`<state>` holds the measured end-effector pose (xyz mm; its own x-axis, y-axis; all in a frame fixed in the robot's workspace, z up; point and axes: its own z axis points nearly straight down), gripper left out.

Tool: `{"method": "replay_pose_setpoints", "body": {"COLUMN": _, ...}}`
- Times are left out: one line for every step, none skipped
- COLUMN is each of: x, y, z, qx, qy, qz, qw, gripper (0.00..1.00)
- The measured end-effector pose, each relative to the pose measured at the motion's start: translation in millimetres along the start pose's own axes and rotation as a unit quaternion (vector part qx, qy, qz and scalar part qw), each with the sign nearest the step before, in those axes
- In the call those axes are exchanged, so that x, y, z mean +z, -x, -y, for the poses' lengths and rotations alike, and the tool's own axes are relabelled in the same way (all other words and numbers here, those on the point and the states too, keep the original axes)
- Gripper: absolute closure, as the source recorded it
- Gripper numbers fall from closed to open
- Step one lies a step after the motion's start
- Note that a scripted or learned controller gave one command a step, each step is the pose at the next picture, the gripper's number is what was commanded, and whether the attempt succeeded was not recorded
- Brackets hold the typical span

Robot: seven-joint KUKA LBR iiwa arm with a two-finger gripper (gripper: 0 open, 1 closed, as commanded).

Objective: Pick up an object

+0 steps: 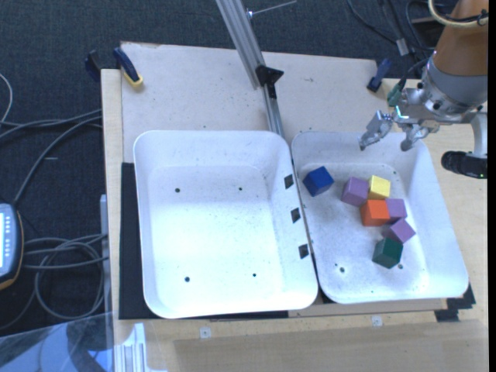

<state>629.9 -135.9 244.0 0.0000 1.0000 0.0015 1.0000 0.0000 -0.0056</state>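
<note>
Several small blocks lie in the right bin: a blue cube, a purple block, a yellow cube, an orange cube, two more purple blocks and a dark green cube. My gripper hangs open over the bin's far edge, above and behind the yellow cube. Nothing is between its two fingers.
The left bin stands beside the right one. A slanted metal pole with a black clamp rises behind the bins. A yellow-and-blue clamp sits on the board's far left corner. Cables lie on the dark floor around the bench.
</note>
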Motion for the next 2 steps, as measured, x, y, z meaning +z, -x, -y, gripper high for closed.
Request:
{"method": "replay_pose_setpoints", "body": {"x": -3, "y": 0, "z": -1, "qx": -0.001, "qy": 0.002, "qz": 0.001, "qw": 1.0000, "gripper": 0.00}}
{"method": "replay_pose_setpoints", "body": {"x": 58, "y": 3, "z": 5, "qx": 0.000, "qy": -0.001, "qz": 0.000, "qw": 1.0000, "gripper": 0.00}}
